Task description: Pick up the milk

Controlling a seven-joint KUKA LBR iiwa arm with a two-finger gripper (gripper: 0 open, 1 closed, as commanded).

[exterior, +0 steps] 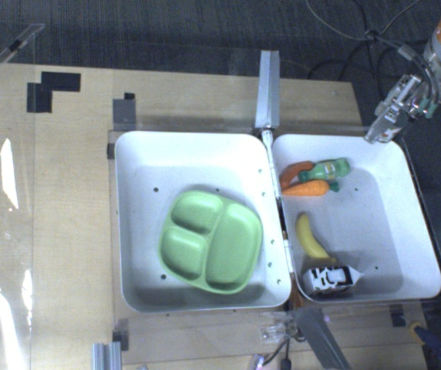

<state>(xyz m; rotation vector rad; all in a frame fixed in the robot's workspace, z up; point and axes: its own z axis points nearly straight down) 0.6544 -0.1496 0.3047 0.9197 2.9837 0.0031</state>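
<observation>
The milk point(332, 277) is a small black-and-white carton lying on its side in the near left corner of the right bin point(382, 222). My gripper point(385, 129) hangs above that bin's far right corner, tilted, with its fingers pointing down and to the left. The fingers stand open with nothing between them. The gripper is far from the milk, which lies diagonally across the bin from it.
A banana point(311, 237) lies just behind the milk. A carrot point(307, 190), a green bottle point(328, 168) and a red item point(296, 172) crowd the right bin's far left corner. A green divided plate point(211, 241) sits in the left bin point(143, 176).
</observation>
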